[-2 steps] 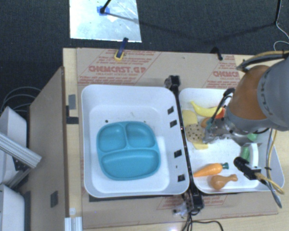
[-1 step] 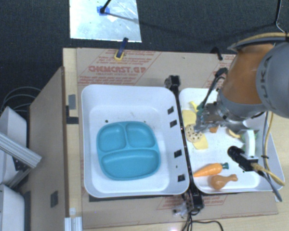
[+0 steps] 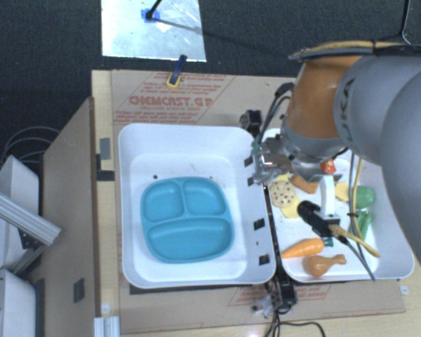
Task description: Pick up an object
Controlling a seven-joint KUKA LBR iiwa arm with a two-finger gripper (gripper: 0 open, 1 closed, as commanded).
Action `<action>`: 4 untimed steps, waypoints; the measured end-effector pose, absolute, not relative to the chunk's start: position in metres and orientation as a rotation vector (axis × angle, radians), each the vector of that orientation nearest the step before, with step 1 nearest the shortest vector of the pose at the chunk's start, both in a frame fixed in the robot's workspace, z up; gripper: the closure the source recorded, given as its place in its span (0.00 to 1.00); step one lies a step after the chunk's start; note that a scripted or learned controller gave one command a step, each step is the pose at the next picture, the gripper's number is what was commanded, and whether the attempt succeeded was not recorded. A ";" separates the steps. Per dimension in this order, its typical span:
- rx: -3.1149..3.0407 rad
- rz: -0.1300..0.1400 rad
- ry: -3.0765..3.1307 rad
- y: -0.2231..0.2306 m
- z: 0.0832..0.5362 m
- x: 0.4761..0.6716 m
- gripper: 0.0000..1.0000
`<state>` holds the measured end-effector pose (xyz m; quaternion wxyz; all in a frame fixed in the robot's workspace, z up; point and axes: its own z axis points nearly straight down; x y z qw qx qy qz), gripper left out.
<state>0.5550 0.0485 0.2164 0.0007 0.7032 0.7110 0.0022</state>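
- Can't tell how my gripper (image 3: 284, 166) is set; the wrist blocks it.
- Carrot (image 3: 303, 247) looks light, stiff, slick plastic I'd guess. I'd pinch its fat middle.

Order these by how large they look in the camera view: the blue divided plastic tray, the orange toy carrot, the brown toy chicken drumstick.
1. Blue divided plastic tray, clearly the largest.
2. Orange toy carrot and brown toy chicken drumstick: they look about alike, so I do not rank them.

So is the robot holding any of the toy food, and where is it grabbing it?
It cannot be told. The arm covers its own end effector, low over the right bin near the cookie.
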 end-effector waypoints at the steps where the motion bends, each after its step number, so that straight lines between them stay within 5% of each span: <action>1: 2.216 0.001 2.226 0.044 0.215 0.554 0.00; 2: 2.227 -0.003 2.214 -0.025 0.193 0.548 0.00; 3: 2.213 0.003 2.226 -0.021 0.205 0.550 1.00; 4: 2.206 0.009 2.236 0.080 0.240 0.548 1.00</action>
